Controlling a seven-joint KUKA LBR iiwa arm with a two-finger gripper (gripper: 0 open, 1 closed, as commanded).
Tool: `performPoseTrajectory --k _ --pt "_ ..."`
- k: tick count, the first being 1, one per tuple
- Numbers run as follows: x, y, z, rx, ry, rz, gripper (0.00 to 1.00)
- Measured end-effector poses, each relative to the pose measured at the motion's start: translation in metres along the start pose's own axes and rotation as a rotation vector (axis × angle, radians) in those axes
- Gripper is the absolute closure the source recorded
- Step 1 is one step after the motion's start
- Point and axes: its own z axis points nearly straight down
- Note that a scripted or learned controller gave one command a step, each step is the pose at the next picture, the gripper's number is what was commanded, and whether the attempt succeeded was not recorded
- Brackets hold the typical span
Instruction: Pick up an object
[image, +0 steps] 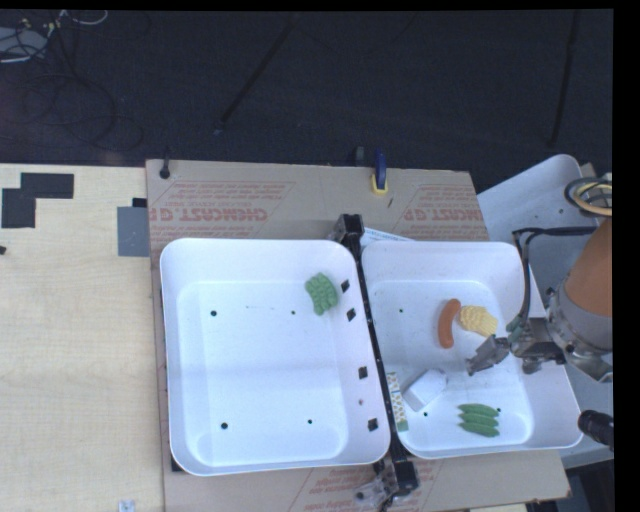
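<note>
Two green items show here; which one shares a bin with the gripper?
The green pea pods, low in the right bin below the gripper. The other green piece lies in the left bin.

Dark floor (300, 80), pale wooden bench (70, 350)

The tool (490, 358) hangs in the right bin (440, 265). Close beside it sit a yellow toy (478, 321) and an orange sausage (447, 323); nearer, green pods (479, 419). The left bin (250, 400) is wide open past them.
</note>
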Motion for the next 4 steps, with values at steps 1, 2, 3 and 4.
performPoseTrajectory --k 1,2,3,4 --pt "-0.052 0.037 -0.179 -0.019 -0.010 -0.002 0.00" --pt "-0.050 0.035 -0.178 0.001 0.000 -0.004 1.00" --pt "-0.052 -0.004 -0.152 0.004 0.002 0.000 1.00" --pt "-0.020 -0.002 -0.159 0.000 0.002 -0.004 1.00"
